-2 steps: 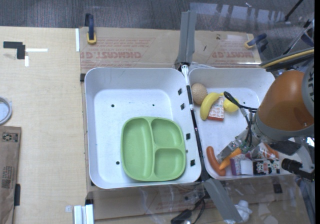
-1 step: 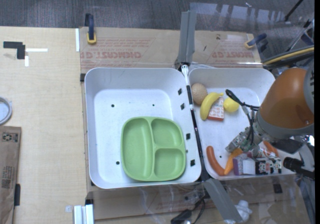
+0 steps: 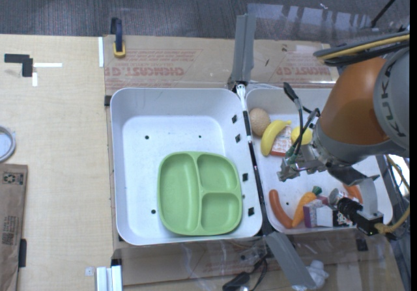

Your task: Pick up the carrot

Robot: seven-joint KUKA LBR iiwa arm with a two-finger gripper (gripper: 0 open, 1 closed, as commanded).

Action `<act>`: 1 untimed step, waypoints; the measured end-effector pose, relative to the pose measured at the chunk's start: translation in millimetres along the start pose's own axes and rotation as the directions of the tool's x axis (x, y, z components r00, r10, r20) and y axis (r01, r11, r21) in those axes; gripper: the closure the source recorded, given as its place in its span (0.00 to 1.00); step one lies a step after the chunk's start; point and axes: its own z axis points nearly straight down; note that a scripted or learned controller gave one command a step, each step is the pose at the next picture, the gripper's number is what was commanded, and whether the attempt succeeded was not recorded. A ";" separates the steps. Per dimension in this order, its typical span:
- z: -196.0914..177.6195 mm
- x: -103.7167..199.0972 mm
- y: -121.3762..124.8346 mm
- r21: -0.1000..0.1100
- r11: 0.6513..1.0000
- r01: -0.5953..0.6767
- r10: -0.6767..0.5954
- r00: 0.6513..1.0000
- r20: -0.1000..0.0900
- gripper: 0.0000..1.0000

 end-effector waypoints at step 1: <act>0.0 0.0 -0.1 0.000 1.000 0.000 0.000 1.000 0.000 0.00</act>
